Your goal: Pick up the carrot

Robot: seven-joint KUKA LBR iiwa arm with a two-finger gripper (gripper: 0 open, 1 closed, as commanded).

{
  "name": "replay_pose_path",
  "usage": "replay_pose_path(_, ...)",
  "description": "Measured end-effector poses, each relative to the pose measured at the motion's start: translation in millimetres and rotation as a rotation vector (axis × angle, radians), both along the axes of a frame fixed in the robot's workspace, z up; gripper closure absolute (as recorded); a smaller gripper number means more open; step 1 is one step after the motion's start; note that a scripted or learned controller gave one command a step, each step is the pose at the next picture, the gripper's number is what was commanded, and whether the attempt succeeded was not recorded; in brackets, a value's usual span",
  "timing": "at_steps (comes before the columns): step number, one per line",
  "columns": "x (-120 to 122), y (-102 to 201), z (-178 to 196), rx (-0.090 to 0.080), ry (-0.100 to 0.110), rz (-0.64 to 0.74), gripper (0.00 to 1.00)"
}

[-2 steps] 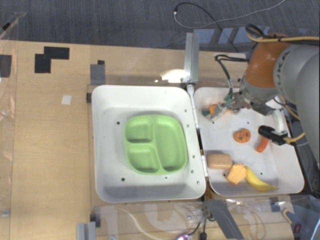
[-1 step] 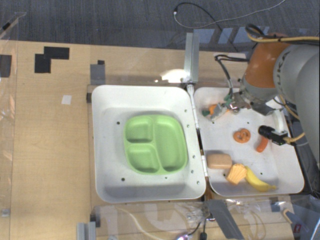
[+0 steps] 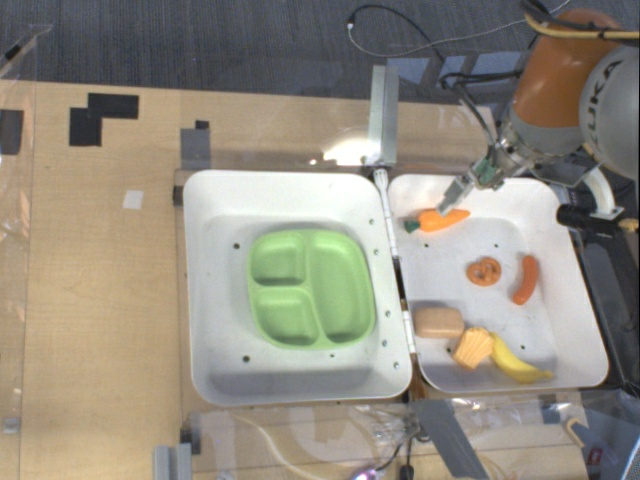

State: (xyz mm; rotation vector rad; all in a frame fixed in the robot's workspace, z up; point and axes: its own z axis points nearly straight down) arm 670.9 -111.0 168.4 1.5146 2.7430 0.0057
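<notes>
Camera view, starting nearest: well below the end effector (image 3: 455,200), at the near edge of the right bin (image 3: 575,268), a banana (image 3: 515,361) lies touching a yellow corn piece (image 3: 473,347), and a tan bread roll (image 3: 439,321) sits just beside them toward the left bin. Farther up, between those and the end effector, a round orange cookie-like piece (image 3: 485,271) lies near a red sausage (image 3: 525,279), the two apart. Far to the end effector's left, the left bin (image 3: 200,268) carries a green divided plate (image 3: 310,288). The carrot (image 3: 441,220) lies in the right bin's far left corner, its green top toward the divider, directly under the end effector's tip, which touches or nearly touches it. Whether the fingers are open or closed cannot be told. Beyond, the grey arm with its orange band (image 3: 555,83) rises over the bench (image 3: 100,268).
</notes>
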Motion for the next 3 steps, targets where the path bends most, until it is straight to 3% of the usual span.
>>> replay_pose_path(1, -4.1, 6.2, -78.9, -0.003, 0.021, 0.03, 0.0)
replay_pose_path(2, -0.4, 8.3, -67.0, -0.004, 0.005, 0.036, 1.0)
replay_pose_path(3, -0.1, 81.3, 20.1, -0.001, -0.002, 0.202, 1.0)
